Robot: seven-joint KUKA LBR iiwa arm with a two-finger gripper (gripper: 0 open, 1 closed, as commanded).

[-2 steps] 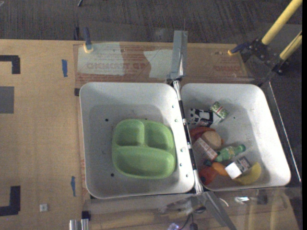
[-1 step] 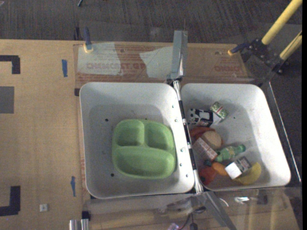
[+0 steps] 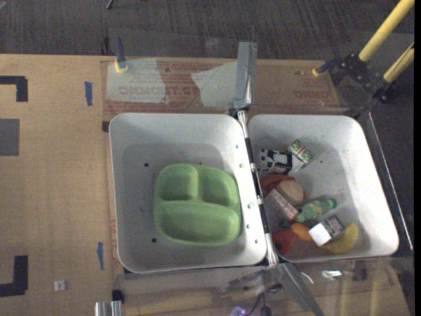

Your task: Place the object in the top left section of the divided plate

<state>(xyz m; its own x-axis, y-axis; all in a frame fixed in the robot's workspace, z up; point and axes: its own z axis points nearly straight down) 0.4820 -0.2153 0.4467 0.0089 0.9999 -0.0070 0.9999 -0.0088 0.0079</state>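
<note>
Sitting mid left bin: green divided plate, margins all round.

— Anything hard to read in the right bin?
— Heaped toys at lower centre, overlapping; red piece half buried, too small to name
— And upper right?
— Yellow bars, cut by the edge

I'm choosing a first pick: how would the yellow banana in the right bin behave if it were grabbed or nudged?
The banana looks smooth and curved, so it may slip or pivot between fingers. It lies in the bin's near corner beside a small white box, so a nudge would probably slide it along the wall rather than roll it.
</note>
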